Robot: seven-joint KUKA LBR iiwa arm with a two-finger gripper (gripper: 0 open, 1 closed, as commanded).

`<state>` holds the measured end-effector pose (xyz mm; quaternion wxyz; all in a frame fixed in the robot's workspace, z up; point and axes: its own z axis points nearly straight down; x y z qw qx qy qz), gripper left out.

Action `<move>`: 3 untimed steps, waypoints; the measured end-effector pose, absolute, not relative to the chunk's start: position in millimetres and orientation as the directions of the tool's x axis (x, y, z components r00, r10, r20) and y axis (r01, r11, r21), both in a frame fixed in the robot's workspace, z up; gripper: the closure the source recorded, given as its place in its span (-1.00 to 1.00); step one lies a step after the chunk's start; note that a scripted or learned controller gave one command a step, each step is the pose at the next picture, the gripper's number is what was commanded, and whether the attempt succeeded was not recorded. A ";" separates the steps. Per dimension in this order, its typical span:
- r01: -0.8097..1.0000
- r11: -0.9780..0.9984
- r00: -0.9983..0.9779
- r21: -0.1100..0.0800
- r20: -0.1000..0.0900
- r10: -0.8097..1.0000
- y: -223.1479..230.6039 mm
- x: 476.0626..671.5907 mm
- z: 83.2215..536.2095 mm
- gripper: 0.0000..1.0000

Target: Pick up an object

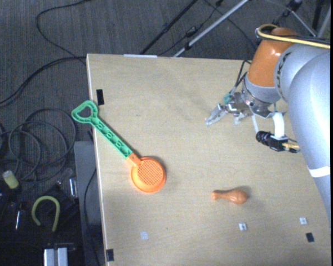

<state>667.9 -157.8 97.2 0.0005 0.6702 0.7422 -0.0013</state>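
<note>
Tan surface (177,93), cables on dark carpet (33,15) — the claw (213,117), fingers parted and holding nothing, hovers well apart from the orange-headed strainer (147,173).

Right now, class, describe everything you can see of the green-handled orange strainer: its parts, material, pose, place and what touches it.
The strainer looks like a plastic toy: a long green handle with a row of holes and a triangular hanging loop at its end, joined to a round orange head with a fine mesh face. It lies flat on the tan surface near its left edge, handle pointing up-left, head down-right. Nothing else touches it; the gripper is well off to its right.
</note>
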 end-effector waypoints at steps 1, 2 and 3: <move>0.986 0.166 -0.166 -0.002 -0.002 0.986 -130.3 667.9 83.4 -1.00; 0.986 0.166 -0.166 -0.003 -0.004 0.986 -130.3 667.9 92.7 1.00; 0.986 0.166 -0.166 -0.003 -0.005 0.986 -130.4 667.9 92.6 -1.00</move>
